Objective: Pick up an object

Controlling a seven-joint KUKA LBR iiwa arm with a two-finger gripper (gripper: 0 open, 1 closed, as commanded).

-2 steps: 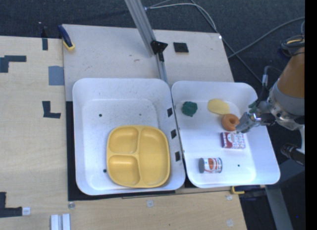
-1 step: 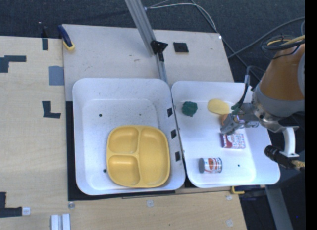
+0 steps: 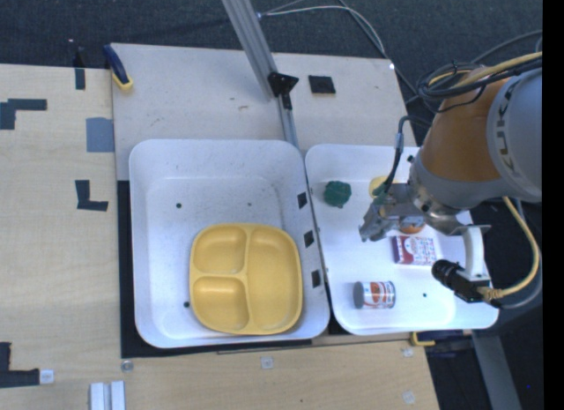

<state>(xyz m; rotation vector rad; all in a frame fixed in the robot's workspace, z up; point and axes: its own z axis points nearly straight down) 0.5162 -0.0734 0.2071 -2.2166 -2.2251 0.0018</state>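
Three candidate objects are lying around the two-finger claw (image 3: pixel 374 226), whose grip state cannot be determined: a small green rounded object (image 3: pixel 337 192) up-left, a red-and-white flat packet (image 3: pixel 414 249) just right, and a small red-and-white metal can (image 3: pixel 375 294) below.

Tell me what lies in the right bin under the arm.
In the right bin, a green lump and a can lie in plain view. A red-and-white packet shows partly below the claw, with a yellow thing beside it. The arm covers the bin's right part.
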